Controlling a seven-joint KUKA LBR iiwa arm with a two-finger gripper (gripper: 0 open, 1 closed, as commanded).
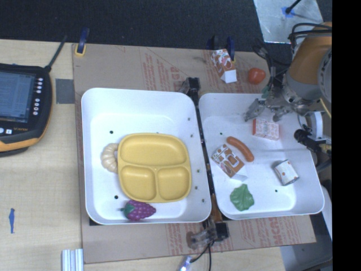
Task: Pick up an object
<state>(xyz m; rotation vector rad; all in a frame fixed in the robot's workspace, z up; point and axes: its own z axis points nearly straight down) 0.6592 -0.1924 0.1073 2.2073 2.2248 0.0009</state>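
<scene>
Two white bins sit side by side: nearest in the right bin (316,205) lie a green leaf (242,197), a small grey-white carton (286,172), a brown-and-white box (228,160) and a sausage (240,148). Farther back a red-and-white packet (265,129) lies just under the gripper (268,109), whose fingers spread wide, holding nothing. Beyond that bin a tomato (256,75) rests on the bench.

Glossy white plastic bins (141,103); matt yellow plastic tray (153,166); brown cardboard underlay (141,69).
</scene>
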